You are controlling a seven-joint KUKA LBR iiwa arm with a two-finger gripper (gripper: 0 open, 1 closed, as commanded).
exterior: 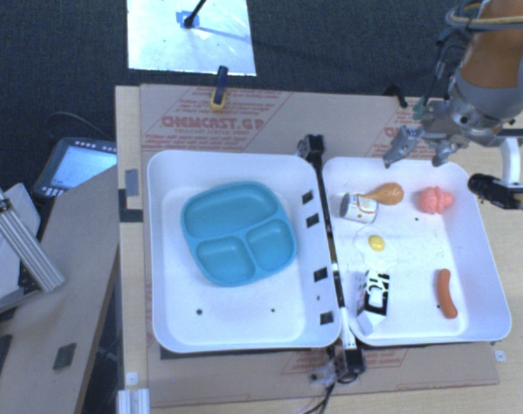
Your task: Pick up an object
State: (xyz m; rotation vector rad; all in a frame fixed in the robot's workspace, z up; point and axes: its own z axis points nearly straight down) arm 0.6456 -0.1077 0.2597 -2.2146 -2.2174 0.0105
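My gripper hangs over the far edge of the right bin, its two fingers spread open with nothing between them. Just below it lie an orange chicken drumstick and a small can lying on its side. A pink lumpy toy rests to the right of the drumstick. Further forward are a fried egg, a black-and-white box and a red sausage.
The left bin holds a blue divided plate. A black divider strip runs between the bins. A yellow clamp sits behind the left bin on the cardboard. A tablet lies off to the left.
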